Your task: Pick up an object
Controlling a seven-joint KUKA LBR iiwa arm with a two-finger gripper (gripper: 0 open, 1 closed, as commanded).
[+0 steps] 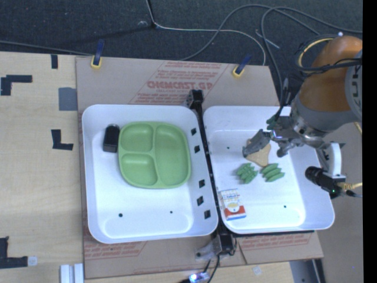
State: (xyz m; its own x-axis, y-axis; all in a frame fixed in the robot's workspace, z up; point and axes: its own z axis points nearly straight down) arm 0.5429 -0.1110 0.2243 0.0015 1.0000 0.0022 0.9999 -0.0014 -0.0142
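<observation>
Green bean pieces and small carton near end effector, fingers spread over tan wedge.

Lighting even and fairly bright, diffuse from overhead. White bins near blown out, rims losing detail; no hard glare spots. Soft, short shadows: a faint one just beside the green plate on its lower edge, another under the arm right of that plate. Resolution low, mild overall softness (small labels unreadable). Dark floor above the plate underexposed.
</observation>
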